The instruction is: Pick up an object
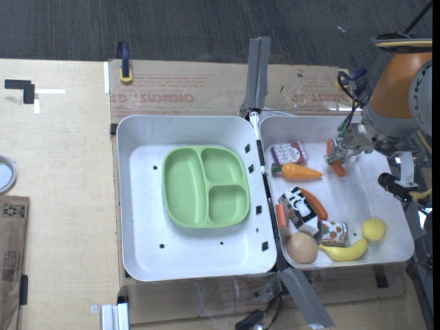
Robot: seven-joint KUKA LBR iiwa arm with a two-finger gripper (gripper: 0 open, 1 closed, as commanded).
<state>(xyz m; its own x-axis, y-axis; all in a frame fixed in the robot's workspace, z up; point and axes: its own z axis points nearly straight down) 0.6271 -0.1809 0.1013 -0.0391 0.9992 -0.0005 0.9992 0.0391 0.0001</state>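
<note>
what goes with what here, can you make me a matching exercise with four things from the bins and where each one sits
Things:
1. green divided plate
2. carrot
3. banana
4. lemon

Places:
a. right bin, front edge, next to the brown egg-shaped object
b. left bin, middle
c. right bin, just right of the banana's tip
d. right bin, back left part, just below the purple packet

Pairs: 1-b, 2-d, 3-a, 4-c

- Carrot (301, 172), orange, lying flat near the right bin's far-left corner.
- Banana (346, 251), yellow, curved, at the near edge.
- Lemon (373, 229), just beside it.
</note>
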